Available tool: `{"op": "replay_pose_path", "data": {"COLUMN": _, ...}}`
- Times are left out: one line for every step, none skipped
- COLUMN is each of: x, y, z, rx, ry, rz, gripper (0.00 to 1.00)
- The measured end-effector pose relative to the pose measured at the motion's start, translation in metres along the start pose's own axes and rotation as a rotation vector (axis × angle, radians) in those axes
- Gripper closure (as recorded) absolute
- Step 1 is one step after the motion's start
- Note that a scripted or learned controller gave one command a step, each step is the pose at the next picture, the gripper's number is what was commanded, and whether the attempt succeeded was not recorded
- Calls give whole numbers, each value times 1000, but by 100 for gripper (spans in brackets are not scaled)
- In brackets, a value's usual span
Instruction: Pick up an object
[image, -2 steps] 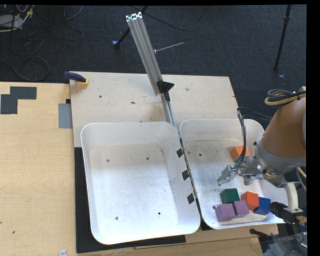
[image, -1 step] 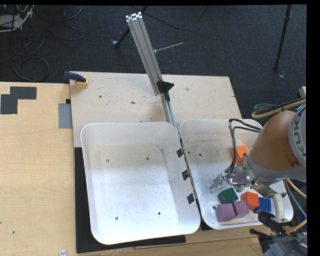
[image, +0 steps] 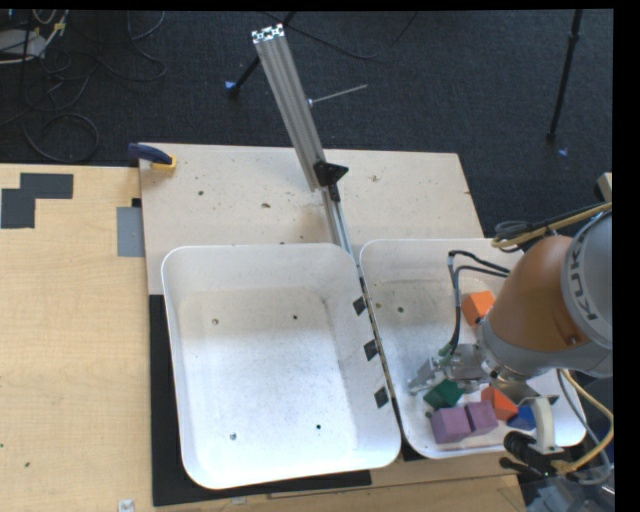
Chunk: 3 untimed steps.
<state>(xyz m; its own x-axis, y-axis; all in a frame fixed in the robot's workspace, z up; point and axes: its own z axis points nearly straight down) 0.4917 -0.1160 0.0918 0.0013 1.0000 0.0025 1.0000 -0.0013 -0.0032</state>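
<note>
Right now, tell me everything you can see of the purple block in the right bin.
The purple block is a matte, boxy piece that looks like foam, seemingly two chunks side by side. It lies flat on the floor of the right bin, near the rim closest to the camera. A dark green block touches its upper left edge and an orange block sits by its right end. The gripper is just above it in the view, over the green block, not on the purple one.

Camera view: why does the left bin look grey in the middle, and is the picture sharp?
In the camera view, a soft shadow greys the left bin floor under even light with no harsh glare; the image is slightly soft and grainy, so the end effector and the purple block beside it look fuzzy.
</note>
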Motion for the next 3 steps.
{"op": "replay_pose_path", "data": {"x": -1, "y": 3, "z": -12, "rx": -10, "ry": -1, "rz": 7, "gripper": 100}}
{"op": "replay_pose_path", "data": {"x": -5, "y": 3, "z": -74, "rx": -7, "ry": -3, "rz": -2, "gripper": 100}}
{"op": "replay_pose_path", "data": {"x": 1, "y": -2, "z": -132, "rx": -7, "ry": -3, "rz": -3, "gripper": 100}}
